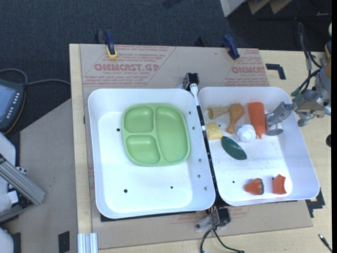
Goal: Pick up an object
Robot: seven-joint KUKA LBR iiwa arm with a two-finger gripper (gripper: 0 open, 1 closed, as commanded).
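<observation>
I cannot tell the gripper's [278, 121] state. It sits just right of the orange block [256, 118]; I would centre over that before descending.

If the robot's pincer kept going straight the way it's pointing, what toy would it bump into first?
Probably the orange carrot-like piece. The pincer points leftward into the right bin, and that piece sits right beside its tips. The white ball comes next. Its height above them is hard to judge.
</observation>
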